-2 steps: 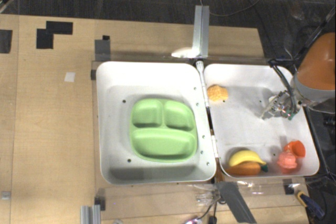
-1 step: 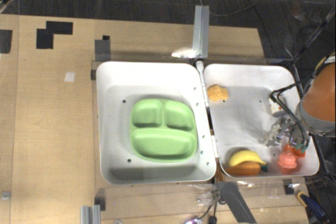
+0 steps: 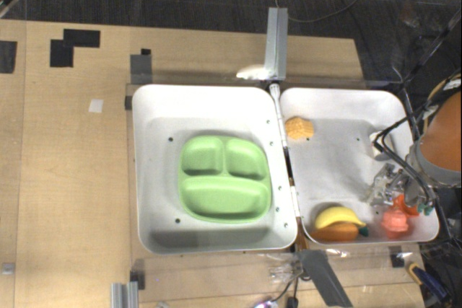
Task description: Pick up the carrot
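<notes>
**What the view leaves unclear**

The arm [image 3: 442, 144] is cut off by the right edge, only its orange band and wrist showing. The gripper [image 3: 395, 192] is a blurred tangle of metal and cables (its state unreadable). Beneath the banana [image 3: 338, 216], in the right bin's [image 3: 339, 112] near edge, the carrot [image 3: 341, 231] lies partly covered.

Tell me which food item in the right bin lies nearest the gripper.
The pink-red item in the bin's lower right corner, right beside the gripper. The carrot and banana lie farther left; the tan piece sits far up.
</notes>
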Controlling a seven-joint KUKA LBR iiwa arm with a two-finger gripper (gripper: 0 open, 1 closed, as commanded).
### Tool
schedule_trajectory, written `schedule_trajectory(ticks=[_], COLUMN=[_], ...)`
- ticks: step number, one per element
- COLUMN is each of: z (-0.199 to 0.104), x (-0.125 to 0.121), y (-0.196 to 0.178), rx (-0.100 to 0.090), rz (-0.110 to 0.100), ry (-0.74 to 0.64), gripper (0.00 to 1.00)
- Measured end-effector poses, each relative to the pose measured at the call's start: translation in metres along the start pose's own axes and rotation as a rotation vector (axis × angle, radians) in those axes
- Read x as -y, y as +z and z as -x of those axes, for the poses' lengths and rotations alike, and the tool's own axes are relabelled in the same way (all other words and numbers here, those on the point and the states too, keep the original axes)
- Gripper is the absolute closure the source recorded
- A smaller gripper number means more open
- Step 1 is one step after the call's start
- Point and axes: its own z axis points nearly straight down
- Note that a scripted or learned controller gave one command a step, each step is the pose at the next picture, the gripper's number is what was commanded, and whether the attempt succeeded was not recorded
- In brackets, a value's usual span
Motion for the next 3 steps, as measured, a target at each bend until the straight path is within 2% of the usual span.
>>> schedule_trajectory(ticks=[1, 3], z=[0.0004, 0.0062], x=[0.0003, -0.0032], y=[-0.0002, -0.0002], rx=[0.002, 0.001], rz=[0.000, 0.002], ry=[-0.218, -0.797], gripper=[1.00, 1.00])
